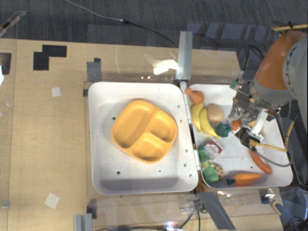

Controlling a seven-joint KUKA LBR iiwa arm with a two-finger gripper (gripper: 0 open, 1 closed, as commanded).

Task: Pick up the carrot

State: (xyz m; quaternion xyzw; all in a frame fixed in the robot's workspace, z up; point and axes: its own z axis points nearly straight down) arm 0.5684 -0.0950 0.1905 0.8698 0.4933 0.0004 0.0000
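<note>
The carrot [247, 178], orange with a green leafy end pointing left, lies along the front wall of the right bin [281, 143]. My gripper [237, 114] hangs over the upper middle of that bin, well behind the carrot and apart from it. A small orange-red piece [235, 125] shows just below the gripper, beside a dark green item [223, 129]. Nothing can be seen held.
A red-orange elongated item [260, 162] lies just behind the carrot. A banana [199, 120], a tan ball [215, 113], an orange item [195, 96], a red-and-white packet [212, 149] and a cookie [217, 168] fill the bin's left side. The left bin [101, 143] holds a yellow divided plate [144, 130].
</note>
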